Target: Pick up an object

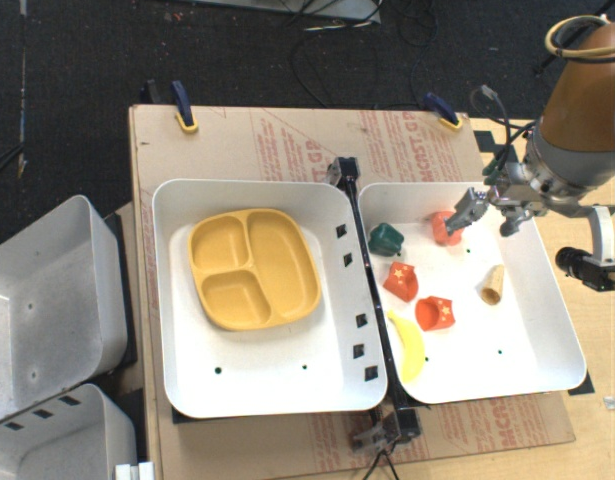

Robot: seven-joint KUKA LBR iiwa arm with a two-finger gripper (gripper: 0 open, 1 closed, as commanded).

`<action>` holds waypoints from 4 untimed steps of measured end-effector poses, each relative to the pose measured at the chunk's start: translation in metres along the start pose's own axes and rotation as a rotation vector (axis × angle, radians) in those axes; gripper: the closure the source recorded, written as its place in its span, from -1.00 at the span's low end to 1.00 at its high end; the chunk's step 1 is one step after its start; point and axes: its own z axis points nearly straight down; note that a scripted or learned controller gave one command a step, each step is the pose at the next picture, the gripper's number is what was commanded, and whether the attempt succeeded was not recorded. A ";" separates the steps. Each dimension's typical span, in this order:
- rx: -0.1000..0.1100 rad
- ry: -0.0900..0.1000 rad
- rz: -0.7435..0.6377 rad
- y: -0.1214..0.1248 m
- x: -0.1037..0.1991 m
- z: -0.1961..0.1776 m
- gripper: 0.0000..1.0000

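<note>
I see the gripper (494,211) spread wide, grasping nothing, at the frame's upper right; 1 finger is just beside the small red plastic piece (445,228). Descending off-centre could knock it aside.

Even overhead light, bright on white bins (277,393), no harsh glare. Soft short shadows under my claw (492,213). Floor (67,58) dark, low detail. Focus fair, slight grain.

Yellow plate (254,268), white bins (177,298)
</note>
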 end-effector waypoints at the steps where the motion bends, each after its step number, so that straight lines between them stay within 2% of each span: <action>1: 0.004 0.001 -0.001 0.006 0.007 0.059 -1.00; 2: 0.003 0.001 0.001 0.005 0.012 0.122 -1.00; 3: -0.008 0.003 0.002 0.009 0.013 0.146 -1.00; 4: -0.024 0.001 0.000 0.013 0.013 0.131 1.00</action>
